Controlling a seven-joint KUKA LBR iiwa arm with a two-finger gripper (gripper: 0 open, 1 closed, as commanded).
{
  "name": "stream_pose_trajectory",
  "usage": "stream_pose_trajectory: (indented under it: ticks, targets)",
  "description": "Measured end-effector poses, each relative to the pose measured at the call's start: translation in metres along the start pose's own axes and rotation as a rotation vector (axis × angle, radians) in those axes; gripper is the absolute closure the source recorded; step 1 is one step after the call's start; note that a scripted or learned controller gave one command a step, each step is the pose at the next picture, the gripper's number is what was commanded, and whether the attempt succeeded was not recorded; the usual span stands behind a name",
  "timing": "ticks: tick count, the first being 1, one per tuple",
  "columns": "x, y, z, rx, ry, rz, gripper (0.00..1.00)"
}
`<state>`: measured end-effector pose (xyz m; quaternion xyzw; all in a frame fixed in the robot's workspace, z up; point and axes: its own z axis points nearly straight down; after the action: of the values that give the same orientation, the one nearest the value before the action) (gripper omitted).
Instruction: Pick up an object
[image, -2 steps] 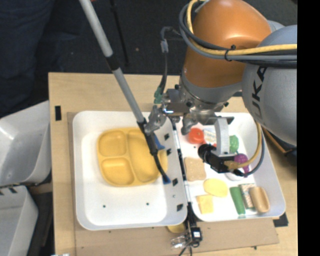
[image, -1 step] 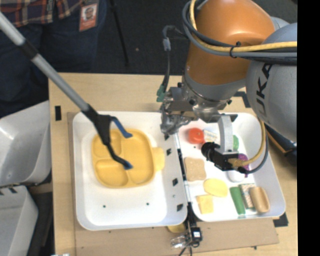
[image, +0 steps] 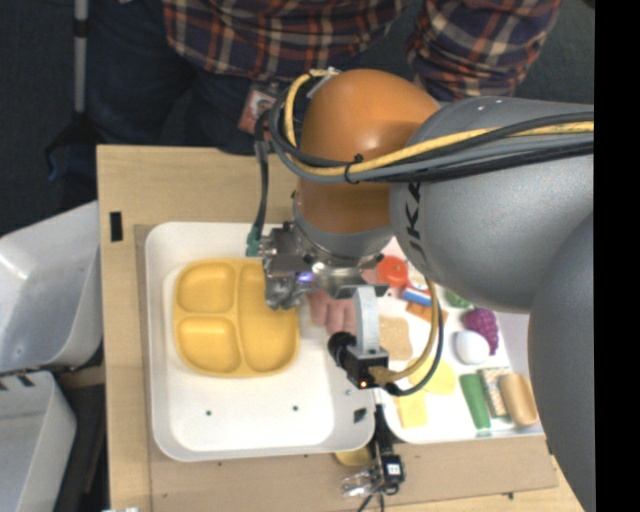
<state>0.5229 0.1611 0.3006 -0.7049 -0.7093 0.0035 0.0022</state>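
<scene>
We see the arm (image: 470, 190) reaching in from the right, its orange band (image: 355, 120) over the seam between the two bins. The end effector (image: 290, 280) hangs below the wrist, at the right edge of the yellow tray (image: 225, 315) in the left bin (image: 250, 425).

Key relation: most candidate objects lie to the right of the end effector, in the right bin (image: 440, 432). Visible there: a purple grape bunch (image: 482, 323), a white egg-like piece (image: 470, 346), a green stick (image: 474, 400) lying lengthwise toward the camera, a tan cylinder (image: 518, 396) beside it on the same axis, a yellow card (image: 412, 411) and an orange piece (image: 392, 270) close under the wrist. A pinkish item (image: 330, 310) sits just right of the end effector, partly hidden by it; we cannot identify it.

End effector state: we cannot tell. The wrist body and cabling mask it, and nothing is visibly gripped.

Judgement: the tray is nearest but broad and flat, probably a poor grasp. The pinkish item looks like the nearest workable target.
</scene>
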Motion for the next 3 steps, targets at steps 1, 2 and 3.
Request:
stream_pose_trajectory:
  ticks: [1,2,3]
  targets:
    - [-0.068,-0.034,-0.074,-0.015,0.002,0.01,1.0]
    - [-0.029,-0.034,-0.096,-0.011,0.003,0.001,1.0]
    - [-0.091,-0.012,-0.046,-0.005,-0.002,0.012,1.0]
